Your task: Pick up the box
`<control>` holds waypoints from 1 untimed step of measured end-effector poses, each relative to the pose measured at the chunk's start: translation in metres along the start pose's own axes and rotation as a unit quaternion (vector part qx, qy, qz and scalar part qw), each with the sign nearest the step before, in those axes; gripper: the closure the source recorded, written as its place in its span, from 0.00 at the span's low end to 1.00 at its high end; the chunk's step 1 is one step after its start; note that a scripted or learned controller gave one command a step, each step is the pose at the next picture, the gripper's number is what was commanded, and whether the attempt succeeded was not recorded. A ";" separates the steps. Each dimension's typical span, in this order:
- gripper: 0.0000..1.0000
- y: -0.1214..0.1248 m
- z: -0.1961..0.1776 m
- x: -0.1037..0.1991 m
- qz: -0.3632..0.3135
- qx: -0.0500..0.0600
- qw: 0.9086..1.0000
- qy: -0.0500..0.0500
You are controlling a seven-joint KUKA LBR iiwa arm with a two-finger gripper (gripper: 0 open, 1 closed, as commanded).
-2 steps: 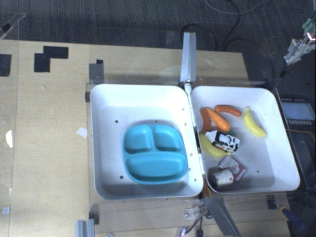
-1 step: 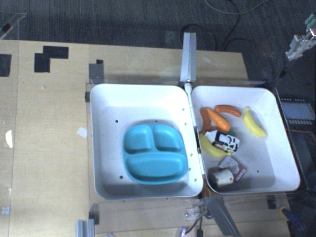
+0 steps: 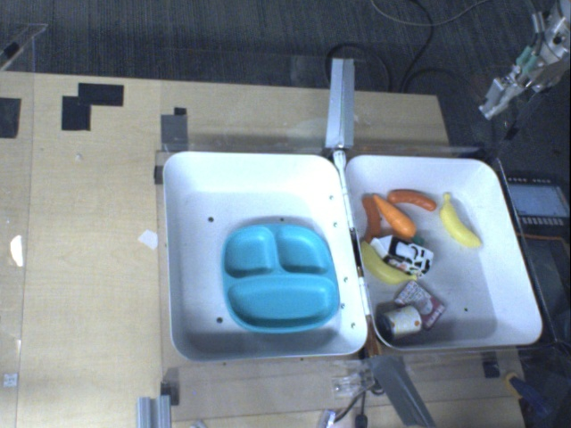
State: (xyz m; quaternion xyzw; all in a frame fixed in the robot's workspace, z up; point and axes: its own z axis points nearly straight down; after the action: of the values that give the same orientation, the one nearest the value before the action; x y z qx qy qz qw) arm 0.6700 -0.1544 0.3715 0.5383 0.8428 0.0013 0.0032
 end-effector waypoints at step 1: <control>1.00 0.002 0.078 0.006 0.000 0.000 1.000 0.000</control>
State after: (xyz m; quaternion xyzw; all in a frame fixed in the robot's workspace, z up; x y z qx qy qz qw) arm 0.6701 -0.1481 0.2930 0.5379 0.8430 0.0015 0.0032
